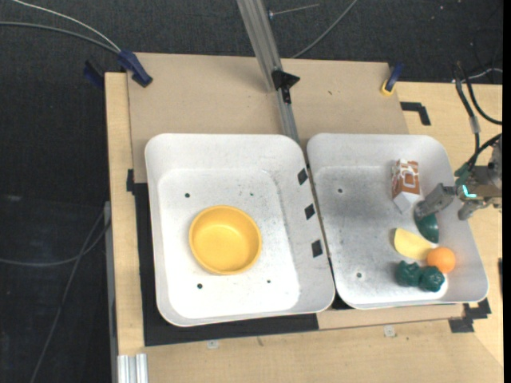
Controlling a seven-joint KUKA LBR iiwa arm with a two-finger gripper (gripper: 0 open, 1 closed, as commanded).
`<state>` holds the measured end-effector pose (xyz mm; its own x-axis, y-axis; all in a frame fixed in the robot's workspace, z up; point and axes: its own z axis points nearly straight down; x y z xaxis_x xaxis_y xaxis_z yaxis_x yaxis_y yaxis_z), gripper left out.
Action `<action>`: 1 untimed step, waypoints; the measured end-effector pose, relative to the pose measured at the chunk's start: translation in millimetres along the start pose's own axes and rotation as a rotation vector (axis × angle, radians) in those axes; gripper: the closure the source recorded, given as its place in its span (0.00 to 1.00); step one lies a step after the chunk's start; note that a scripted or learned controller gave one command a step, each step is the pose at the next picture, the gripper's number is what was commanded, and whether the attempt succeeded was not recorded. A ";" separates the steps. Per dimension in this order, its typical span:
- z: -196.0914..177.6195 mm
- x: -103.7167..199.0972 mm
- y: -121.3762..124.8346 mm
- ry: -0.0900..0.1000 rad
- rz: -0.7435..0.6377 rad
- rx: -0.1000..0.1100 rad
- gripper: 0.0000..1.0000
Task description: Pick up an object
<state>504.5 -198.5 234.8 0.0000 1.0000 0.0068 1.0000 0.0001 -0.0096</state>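
Camera view, read from the left: dark carpet-like floor with thin grey cables trailing across it, then the pale wooden surface, flat and matte, with blue clamps at its far left corner. On it sits the left bin, shallow white plastic with rounded corners, its floor peppered with dark scuffs and a few small holes. In it rests a yellow bowl, round, smooth and slightly glossy, lying open side up near the bin's middle. A ribbed metal rail slants down from the top edge toward the seam between the bins, where small black clips sit. The right bin is the same white shell, greyer with wear in its centre. Toward its right side lies a small white and red-brown carton, boxy and a little crumpled; nearer the front are a pale yellow banana-like piece, an orange ball touching it, and two dark green lumpy objects side by side, their exact form hard to make out. The gripper reaches in from the right edge, grey and blocky, hanging above a teal-green object beside the banana piece; its fingers blur into that object, so whether they are spread or closed I cannot tell, and the arm behind is cut off.
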 end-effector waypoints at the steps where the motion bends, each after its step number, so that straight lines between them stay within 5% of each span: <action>1: -1.7 -0.2 0.7 -0.001 0.000 -0.004 0.00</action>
<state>505.2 -198.7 236.5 -0.0004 1.0000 0.0060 1.0000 0.0004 -0.0061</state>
